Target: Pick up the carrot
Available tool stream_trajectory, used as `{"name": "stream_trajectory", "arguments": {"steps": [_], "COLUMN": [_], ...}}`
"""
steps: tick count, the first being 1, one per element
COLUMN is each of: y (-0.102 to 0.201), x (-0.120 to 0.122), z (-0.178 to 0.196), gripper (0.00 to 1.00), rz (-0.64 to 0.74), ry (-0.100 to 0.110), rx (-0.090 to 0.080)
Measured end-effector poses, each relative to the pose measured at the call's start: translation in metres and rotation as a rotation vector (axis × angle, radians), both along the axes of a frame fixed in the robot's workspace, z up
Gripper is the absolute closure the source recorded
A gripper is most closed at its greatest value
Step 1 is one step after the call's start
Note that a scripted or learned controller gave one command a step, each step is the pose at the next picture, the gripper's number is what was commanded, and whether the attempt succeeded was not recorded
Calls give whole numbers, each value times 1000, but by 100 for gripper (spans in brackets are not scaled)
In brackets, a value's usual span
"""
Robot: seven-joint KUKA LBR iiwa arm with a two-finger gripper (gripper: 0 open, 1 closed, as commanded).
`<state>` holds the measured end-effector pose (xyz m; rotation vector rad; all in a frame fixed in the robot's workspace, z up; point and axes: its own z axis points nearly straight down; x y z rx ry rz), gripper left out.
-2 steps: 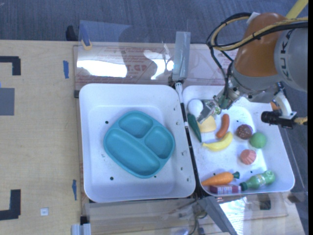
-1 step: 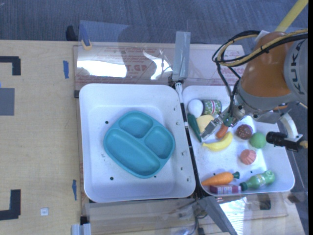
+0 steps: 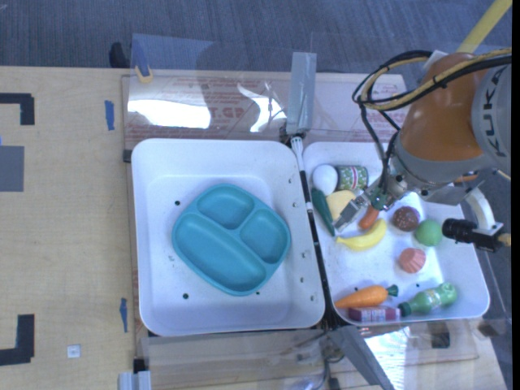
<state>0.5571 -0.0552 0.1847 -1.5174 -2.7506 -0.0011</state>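
The carrot [image 3: 364, 296], orange with a green top, lies along the front edge of the right bin [image 3: 475, 287], next to a green bottle [image 3: 428, 300]. My gripper [image 3: 363, 207] hangs over the middle of the right bin, well behind the carrot and just above the banana [image 3: 363, 238]. Its fingers stand open. A small orange piece [image 3: 370, 218] shows just below the fingertips; whether it touches them I cannot tell. The grey arm with its orange band [image 3: 443, 108] reaches in from the upper right.
Around the gripper lie a white egg [image 3: 324, 177], a green-labelled can [image 3: 353, 175], a dark green vegetable [image 3: 323, 211], a brown ball [image 3: 405, 217], a green ball [image 3: 429, 233] and a pink fruit [image 3: 412, 259]. The left bin [image 3: 154, 275] holds a teal divided plate [image 3: 231, 238].
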Motion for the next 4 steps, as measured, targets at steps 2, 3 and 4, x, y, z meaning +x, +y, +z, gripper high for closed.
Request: {"name": "stream_trajectory", "arguments": {"steps": [2,3,4], "y": [-50,-68,-67], "x": [-77,-76,-6], "z": [-83,-98,-98], "gripper": [0,0,0], "rz": [232,-222,-347], "ry": [-3,-5,-6], "rx": [-2,1,0]}}
